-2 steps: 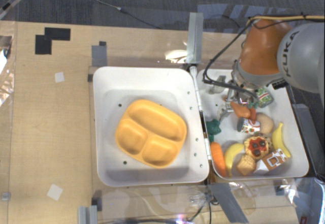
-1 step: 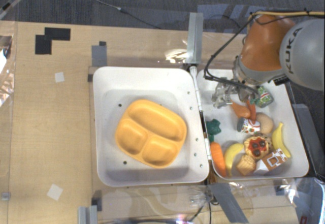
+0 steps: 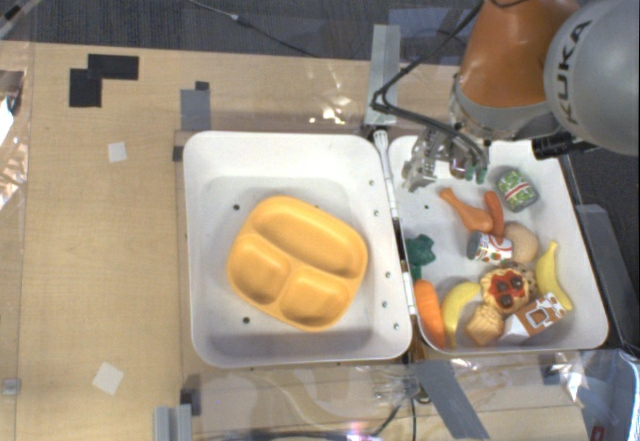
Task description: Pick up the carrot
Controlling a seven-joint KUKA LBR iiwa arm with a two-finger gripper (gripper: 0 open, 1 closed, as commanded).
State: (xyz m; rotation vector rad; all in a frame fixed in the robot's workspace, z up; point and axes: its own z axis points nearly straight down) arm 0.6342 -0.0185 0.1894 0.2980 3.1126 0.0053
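Arm: the grey arm (image 3: 590, 59) with its orange band (image 3: 505, 39) is reaching in from the right, bending down over the far left corner of the right bin (image 3: 590, 329).
Gripper: the gripper (image 3: 440, 167) is hanging just above the bin floor near the far left corner; its metal fingers (image 3: 415, 169) are standing slightly apart, with nothing between them.
Contact: the gripper is touching no object that I can make out; it is hovering just beyond the chicken drumstick (image 3: 466, 209).
Carrot: the carrot (image 3: 430, 307) is lying at the near left side of the right bin, against the left wall, well apart from the gripper, pointing lengthways toward the near edge.
Carrot's neighbours: a dark green toy (image 3: 420, 251) is sitting just beyond it; a yellow banana-like piece (image 3: 458, 301) is lying just beside it on the right.
Other items in right bin: a red sausage (image 3: 494, 211), a green-and-white can (image 3: 517, 189), a banana (image 3: 550, 274) and a small pizza (image 3: 507, 287) are crowding the middle and near right.
Left bin: the left bin (image 3: 210, 179) is holding a yellow divided plate (image 3: 297, 261), lying flat in the middle.
Bench: both bins are sitting side by side on a pale wooden bench (image 3: 90, 249).
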